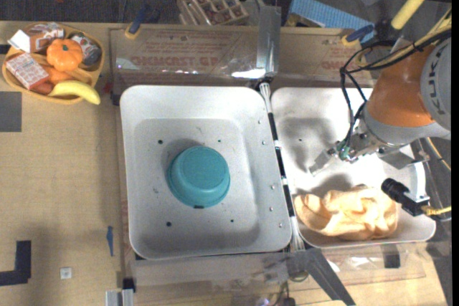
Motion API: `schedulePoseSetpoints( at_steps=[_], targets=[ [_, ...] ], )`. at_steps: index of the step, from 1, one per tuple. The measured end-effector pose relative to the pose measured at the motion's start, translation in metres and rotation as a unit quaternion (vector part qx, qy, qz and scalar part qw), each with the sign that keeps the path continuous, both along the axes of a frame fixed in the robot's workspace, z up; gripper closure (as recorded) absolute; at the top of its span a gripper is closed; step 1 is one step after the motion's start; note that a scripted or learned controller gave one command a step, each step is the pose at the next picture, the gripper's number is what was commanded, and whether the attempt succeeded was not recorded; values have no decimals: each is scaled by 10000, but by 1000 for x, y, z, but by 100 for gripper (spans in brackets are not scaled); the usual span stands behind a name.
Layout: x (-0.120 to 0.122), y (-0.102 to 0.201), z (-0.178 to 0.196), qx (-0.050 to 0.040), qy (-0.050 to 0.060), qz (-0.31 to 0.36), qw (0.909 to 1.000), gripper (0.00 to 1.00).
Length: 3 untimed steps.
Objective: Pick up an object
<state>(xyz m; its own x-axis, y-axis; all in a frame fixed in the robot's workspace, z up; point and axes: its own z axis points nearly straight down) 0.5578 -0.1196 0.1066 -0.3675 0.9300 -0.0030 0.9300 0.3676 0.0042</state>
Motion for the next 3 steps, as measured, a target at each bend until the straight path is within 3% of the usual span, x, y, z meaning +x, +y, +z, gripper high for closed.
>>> schedulePoseSetpoints(
  at_steps=[1, 2, 3],
  targets=[
    [-60, 1, -17, 9, 7, 293, 9996, 0],
    [-59, -1, -6, 4, -27, 261, 9997, 100],
    [-79, 21, 0, 15, 36, -558, 9984, 100]
  ],
)
